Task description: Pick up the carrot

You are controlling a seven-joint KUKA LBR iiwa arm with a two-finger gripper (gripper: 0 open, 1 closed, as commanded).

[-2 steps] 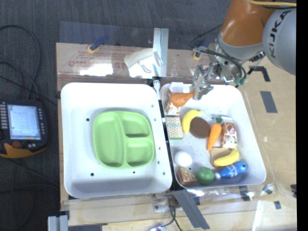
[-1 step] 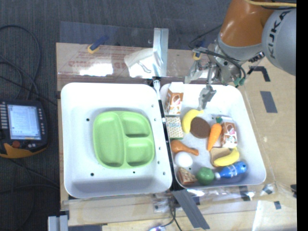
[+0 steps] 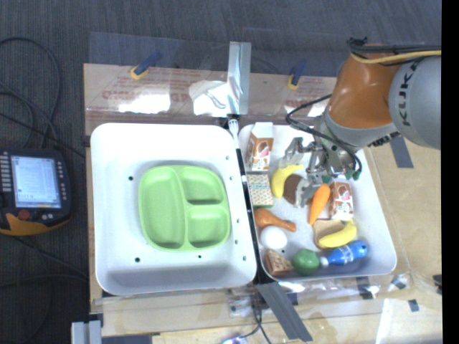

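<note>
So on the desk (image 3: 107, 84) the left bin (image 3: 107, 156) just holds a green divided plate (image 3: 185, 206), nothing to do with the job. All the clutter is in the right bin (image 3: 376, 228): a little snack carton (image 3: 259, 151) at the far end, a yellow banana (image 3: 285, 175), a white egg (image 3: 273, 238), a blue bottle (image 3: 346, 254) near the front. The carrot (image 3: 319, 202) sits mid-bin, tilted, top end right under the hand (image 3: 318, 169), which hangs over it; can't tell if it's open or closed from here. Looks like a plastic toy to me, so probably light, stiff and a bit slick. I'd pinch across the thick upper part, since the taper would likely squirt out.
</note>
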